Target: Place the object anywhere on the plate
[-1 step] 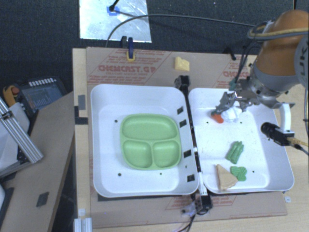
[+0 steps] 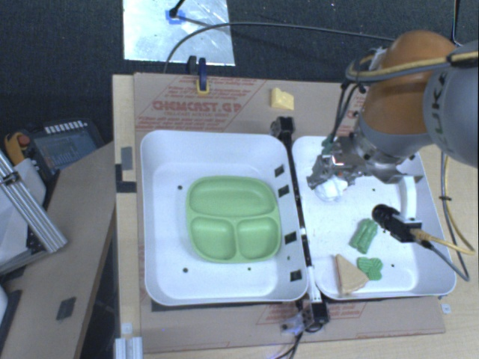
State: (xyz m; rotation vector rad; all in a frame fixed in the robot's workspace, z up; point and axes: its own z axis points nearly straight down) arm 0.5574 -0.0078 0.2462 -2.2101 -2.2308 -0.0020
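Two white bins: the left bin (image 2: 161,200) holds one green plate (image 2: 232,218). In the right bin (image 2: 434,275), the gripper (image 2: 328,176) hangs over one whitish object (image 2: 328,191), perhaps touching it; beside lie two green pieces (image 2: 364,235) and one tan wedge (image 2: 349,274).

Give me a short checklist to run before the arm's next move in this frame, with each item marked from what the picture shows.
1. Green plate sits flat in the left bin, all three compartments bare: ok.
2. Gripper is over the right bin, at a small white object: ok.
3. White object between the fingers: cannot tell.
4. Other pieces, the green block, small green piece and tan wedge, lie apart from the gripper: ok.
5. Object on the plate: not ok, nothing placed yet.
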